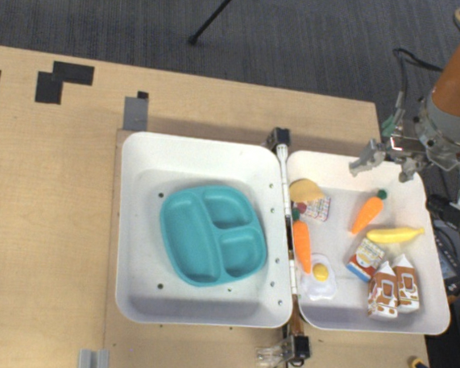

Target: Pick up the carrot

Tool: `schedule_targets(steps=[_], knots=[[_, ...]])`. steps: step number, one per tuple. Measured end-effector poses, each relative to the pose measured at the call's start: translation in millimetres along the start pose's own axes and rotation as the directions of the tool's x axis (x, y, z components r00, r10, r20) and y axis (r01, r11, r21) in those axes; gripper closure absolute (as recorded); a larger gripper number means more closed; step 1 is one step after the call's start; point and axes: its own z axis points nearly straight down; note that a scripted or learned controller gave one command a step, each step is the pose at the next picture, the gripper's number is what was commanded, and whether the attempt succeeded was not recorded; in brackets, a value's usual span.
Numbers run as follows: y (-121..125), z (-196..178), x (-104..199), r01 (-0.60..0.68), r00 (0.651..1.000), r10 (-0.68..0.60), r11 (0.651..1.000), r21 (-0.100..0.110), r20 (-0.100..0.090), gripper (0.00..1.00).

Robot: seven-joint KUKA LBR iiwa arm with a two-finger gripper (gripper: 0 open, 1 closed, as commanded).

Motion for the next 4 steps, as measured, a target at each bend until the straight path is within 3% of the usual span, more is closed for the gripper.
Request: schedule_targets(steps=[1,2,3,4], knots=[[-14,119,-48,0.13,0.992,-0.13,0.991,0.011,-0.002,0.0],[1,176,-64,0.036,0.999,-0.036,0.999,-0.001,-0.001,0.0],[4,162,-63,0.043,0.999,-0.043,0.999,-0.006,0.002,1.0],[10,58,-11,-0.097,0.995,0.097,0.995,-0.01,-0.001,1.0]])
